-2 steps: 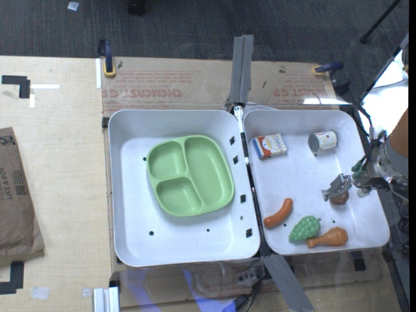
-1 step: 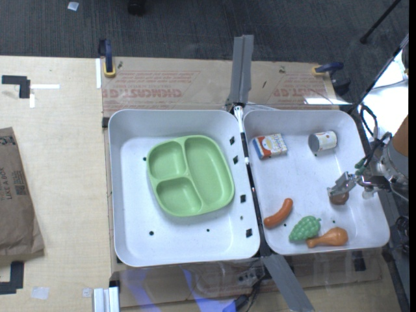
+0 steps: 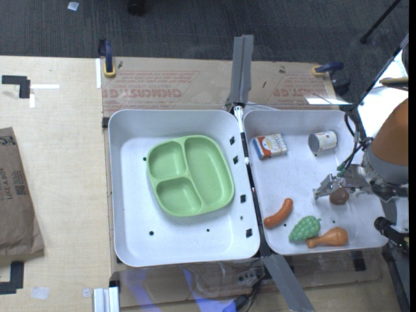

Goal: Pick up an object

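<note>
My gripper (image 3: 330, 191) reaches in from the right, low over the right bin (image 3: 296, 174) near its right side. A small brown round object (image 3: 339, 197) lies right against the gripper's tip; I cannot tell whether it is held. Also in the right bin are a small white and blue box (image 3: 270, 145), a grey can on its side (image 3: 323, 140), an orange-red sausage (image 3: 278, 213), a green bunch of grapes (image 3: 304, 228) and an orange-brown drumstick (image 3: 328, 238).
The left bin (image 3: 130, 194) holds a green divided plate (image 3: 191, 173). A grey divider post (image 3: 242, 70) stands behind the seam between the bins. Cardboard (image 3: 169, 91) lies behind them, and a brown paper bag (image 3: 16, 194) sits at the far left.
</note>
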Tool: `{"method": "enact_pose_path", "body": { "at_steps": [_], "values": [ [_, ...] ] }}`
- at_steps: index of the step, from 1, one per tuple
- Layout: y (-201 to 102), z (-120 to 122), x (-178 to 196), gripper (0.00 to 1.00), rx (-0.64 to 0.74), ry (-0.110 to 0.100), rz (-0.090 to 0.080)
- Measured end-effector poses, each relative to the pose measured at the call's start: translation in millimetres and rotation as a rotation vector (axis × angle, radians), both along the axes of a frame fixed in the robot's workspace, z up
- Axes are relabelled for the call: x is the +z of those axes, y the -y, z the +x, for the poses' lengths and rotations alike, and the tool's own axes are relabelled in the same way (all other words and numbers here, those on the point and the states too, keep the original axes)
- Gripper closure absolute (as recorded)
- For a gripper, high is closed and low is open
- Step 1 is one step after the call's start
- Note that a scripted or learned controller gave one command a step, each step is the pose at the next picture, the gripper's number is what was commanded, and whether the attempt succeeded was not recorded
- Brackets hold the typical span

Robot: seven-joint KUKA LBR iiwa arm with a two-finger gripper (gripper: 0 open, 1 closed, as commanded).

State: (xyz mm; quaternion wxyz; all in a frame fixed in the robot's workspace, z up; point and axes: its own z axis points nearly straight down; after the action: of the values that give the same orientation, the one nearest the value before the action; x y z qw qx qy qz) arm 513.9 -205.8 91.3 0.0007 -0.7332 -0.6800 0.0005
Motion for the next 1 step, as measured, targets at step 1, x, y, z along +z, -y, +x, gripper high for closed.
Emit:
{"method": "enact_pose_path", "body": {
  "at_steps": [1],
  "values": [
    [0.2, -0.1, 8.7, 1.0, -0.002, -0.001, 0.0]
  ]
}}
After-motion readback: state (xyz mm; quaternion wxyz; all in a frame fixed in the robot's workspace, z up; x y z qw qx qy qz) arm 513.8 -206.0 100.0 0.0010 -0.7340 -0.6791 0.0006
